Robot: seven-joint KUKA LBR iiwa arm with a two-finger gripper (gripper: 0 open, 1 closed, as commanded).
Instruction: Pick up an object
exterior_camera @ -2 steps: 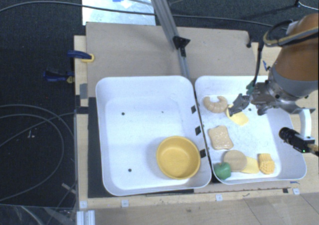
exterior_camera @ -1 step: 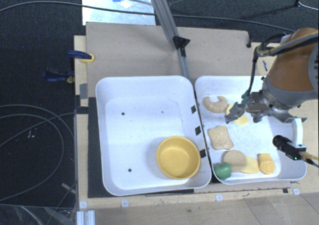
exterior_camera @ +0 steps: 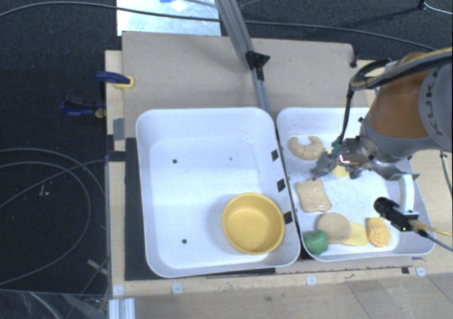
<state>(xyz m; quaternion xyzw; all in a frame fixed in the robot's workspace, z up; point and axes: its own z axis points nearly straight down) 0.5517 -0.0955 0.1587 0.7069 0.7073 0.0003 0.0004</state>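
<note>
The gripper (exterior_camera: 333, 163) hangs low in the right bin (exterior_camera: 294, 121), between the croissant (exterior_camera: 306, 147) and the flat beige slab (exterior_camera: 313, 196) (jaw state: I cannot tell). A yellow bowl (exterior_camera: 253, 222) sits in the left bin (exterior_camera: 159, 126).

croissant (exterior_camera: 306, 147) | right bin, far corner | toast slice (exterior_camera: 313, 196) | flat, mid-bin

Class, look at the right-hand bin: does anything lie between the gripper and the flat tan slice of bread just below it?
Nothing visible does. The gripper hangs in the right bin, with the bread slice just below it across bare white floor. The croissant lies to the gripper's upper left, off that path.
</note>
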